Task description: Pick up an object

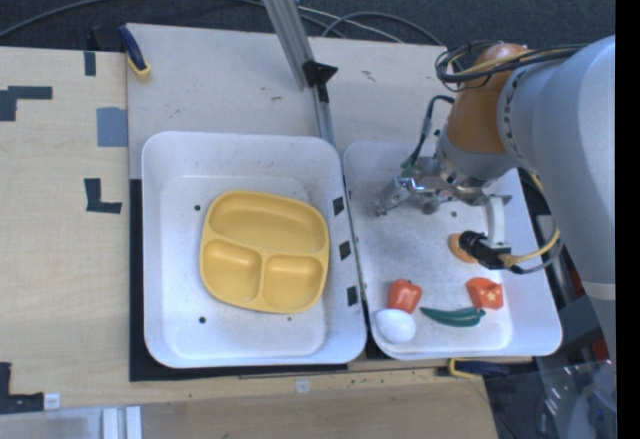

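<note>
In the right bin (440,342) my gripper (392,199) hangs low over the bare upper-left floor, with the arm's orange band (478,117) behind it. Nothing shows in its grasp. Along the bin's front lie a red pepper (404,295), a white egg (394,326), a green chili (452,316) and a second red piece (485,293). An orange piece (461,246) lies at mid right, partly covered by a black cable fitting. All of these sit apart from the gripper, toward the front and right.
The left bin (170,167) holds a yellow divided plate (265,252). A grey metal pole (285,7) slants down to the ridge between the bins. A blue and yellow clamp (134,51) lies on the bench at the back left.
</note>
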{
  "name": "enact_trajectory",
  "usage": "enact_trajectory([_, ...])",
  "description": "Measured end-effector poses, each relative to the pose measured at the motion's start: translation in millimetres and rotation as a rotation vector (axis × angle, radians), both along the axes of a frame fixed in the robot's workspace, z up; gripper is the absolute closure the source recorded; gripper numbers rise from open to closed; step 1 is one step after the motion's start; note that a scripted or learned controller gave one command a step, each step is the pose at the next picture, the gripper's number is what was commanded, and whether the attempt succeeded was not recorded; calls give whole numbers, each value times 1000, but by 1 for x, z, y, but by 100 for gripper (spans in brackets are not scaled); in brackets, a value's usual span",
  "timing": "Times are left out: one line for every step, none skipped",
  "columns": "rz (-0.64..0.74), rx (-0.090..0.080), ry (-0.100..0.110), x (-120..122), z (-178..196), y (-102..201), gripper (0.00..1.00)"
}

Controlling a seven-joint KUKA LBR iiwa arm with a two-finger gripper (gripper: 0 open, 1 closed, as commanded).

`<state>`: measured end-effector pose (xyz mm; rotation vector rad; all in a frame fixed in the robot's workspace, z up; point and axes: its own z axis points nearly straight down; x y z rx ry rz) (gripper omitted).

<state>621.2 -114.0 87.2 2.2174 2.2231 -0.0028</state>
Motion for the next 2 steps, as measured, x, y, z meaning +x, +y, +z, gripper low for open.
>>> enact_trajectory([1, 2, 2, 0, 11, 1, 100])
enact_trajectory([-2, 1, -4, -4, 70, -6, 100])
